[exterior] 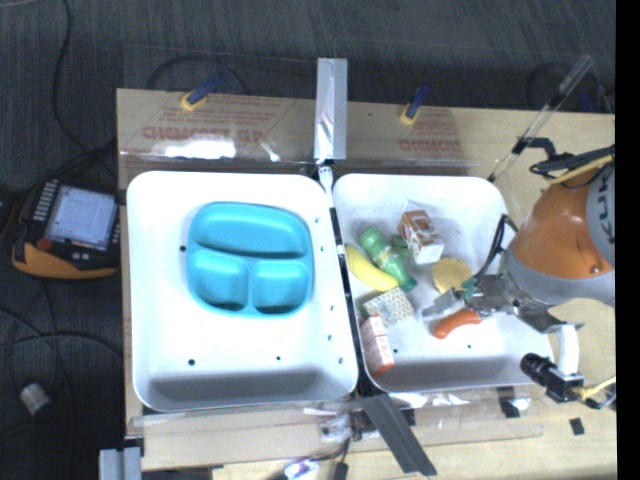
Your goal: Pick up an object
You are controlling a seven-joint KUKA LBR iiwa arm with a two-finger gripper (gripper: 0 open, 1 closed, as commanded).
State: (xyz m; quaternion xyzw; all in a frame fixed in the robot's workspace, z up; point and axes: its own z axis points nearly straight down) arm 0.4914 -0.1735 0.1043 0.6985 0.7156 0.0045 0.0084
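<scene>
I see the pincer (470, 303) low in the right bin (480, 368), just above the orange carrot toy (457, 323) and beside the yellow piece (451, 272); can't tell whether it's open or closed. I'd guess the carrot is light, hard, slick plastic, so take it across the thick middle. The arm's wrist (560, 248) hides the bin's right side there.

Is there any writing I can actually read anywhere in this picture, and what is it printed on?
Red lettering on the clear sheets behind the bins: appears mirrored, not readable.
Small carton in the right bin: print too small.
Handheld screen at the left: blurred.
Letters on the arm: cut off, unreadable.
</scene>
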